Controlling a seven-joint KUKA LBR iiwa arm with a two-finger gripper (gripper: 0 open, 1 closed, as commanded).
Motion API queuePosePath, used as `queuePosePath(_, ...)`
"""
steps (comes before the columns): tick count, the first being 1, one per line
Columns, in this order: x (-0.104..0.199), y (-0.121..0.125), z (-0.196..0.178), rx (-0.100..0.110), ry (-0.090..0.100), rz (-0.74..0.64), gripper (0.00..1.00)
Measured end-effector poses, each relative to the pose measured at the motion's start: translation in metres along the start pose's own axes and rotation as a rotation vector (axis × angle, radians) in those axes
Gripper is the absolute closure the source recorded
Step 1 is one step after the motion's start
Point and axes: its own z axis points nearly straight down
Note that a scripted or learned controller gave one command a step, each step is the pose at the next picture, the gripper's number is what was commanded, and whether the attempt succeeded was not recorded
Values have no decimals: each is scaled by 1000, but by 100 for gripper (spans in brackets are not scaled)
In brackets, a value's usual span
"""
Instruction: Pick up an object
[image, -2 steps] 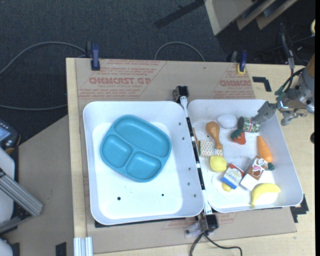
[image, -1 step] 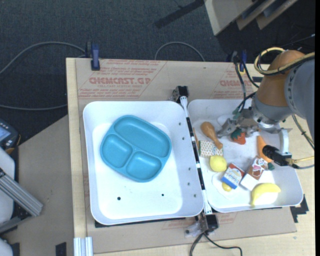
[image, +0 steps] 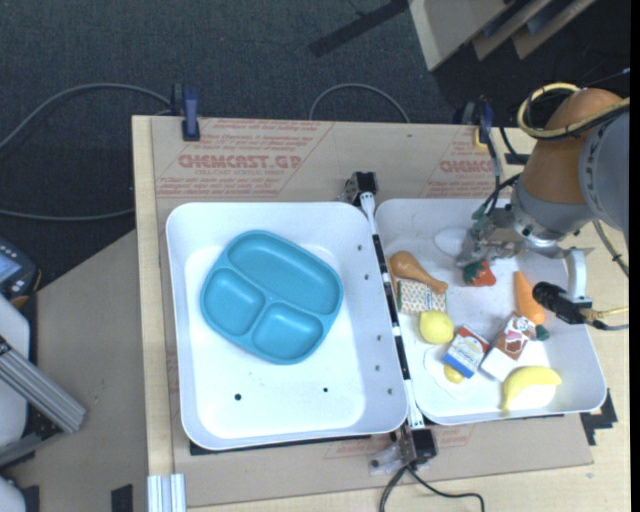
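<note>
The right bin (image: 425, 222) holds several toy foods. My gripper (image: 474, 262) reaches down into its upper middle, right above a small red piece with a green top (image: 485, 278). That piece lies on the bin floor, touching or just under the gripper tip. A tan drumstick (image: 415, 268) lies to the gripper's left. An orange carrot (image: 528, 296) lies to its right.
Lower in the right bin are a patterned cracker (image: 420, 297), a lemon (image: 436, 327), a blue-yellow carton (image: 463, 353), a red-white carton (image: 514, 337) and a banana (image: 530, 380). The left bin (image: 280, 405) holds a blue divided plate (image: 270, 295).
</note>
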Motion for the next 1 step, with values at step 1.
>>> queuePosePath(1, 59, -52, 11, 8, 4, -1, 100)
